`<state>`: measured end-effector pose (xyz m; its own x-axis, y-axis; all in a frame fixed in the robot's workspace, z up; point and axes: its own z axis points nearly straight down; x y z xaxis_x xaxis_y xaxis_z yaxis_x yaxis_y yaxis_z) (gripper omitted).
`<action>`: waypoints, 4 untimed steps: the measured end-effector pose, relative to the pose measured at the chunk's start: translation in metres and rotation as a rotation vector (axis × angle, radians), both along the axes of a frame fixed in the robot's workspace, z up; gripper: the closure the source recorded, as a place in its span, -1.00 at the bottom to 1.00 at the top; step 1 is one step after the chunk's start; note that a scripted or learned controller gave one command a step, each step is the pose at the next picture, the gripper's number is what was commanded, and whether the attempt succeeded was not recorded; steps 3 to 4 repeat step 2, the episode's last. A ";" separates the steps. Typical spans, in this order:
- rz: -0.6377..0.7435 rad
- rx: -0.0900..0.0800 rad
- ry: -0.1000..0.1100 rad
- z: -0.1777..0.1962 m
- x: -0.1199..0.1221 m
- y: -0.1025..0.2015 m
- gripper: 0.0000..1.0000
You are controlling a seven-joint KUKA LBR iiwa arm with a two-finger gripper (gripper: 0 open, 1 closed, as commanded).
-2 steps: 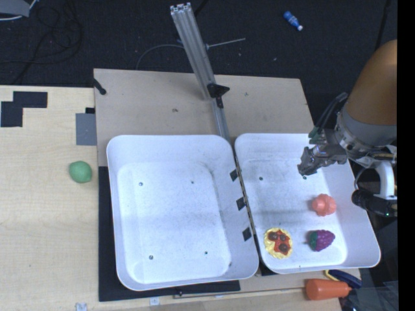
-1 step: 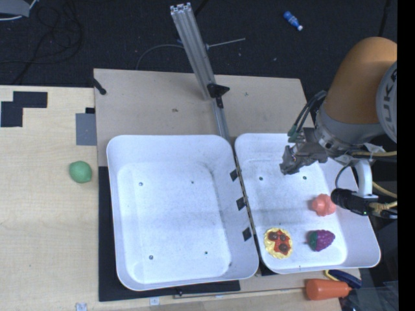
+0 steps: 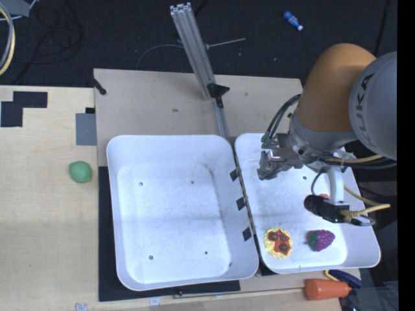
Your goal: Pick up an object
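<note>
knobbly purple grapes [image 3: 320, 240], flat yellow pizza [image 3: 278, 243]

A: Light falls evenly and fairly brightly on the shallow white plastic left bin [image 3: 172, 209]; a soft grey shadow covers its lower floor.

B: Above that bin the dark floor stays dim. To its right, the big orange-and-grey arm [image 3: 347, 99] looks softly blurred. Slight grain overall.

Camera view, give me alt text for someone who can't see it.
A grey and orange robot arm hangs its claw over the right white bin, which holds a toy pizza and purple toy grapes. A green ball lies left of the bins.
</note>
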<state>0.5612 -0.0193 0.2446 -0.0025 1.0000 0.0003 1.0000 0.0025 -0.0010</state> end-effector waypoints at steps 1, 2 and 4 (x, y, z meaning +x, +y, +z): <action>0.001 0.000 -0.001 0.006 0.002 0.053 1.00; 0.001 0.000 0.001 -0.009 0.000 0.102 1.00; 0.001 0.000 0.001 -0.009 0.000 0.102 1.00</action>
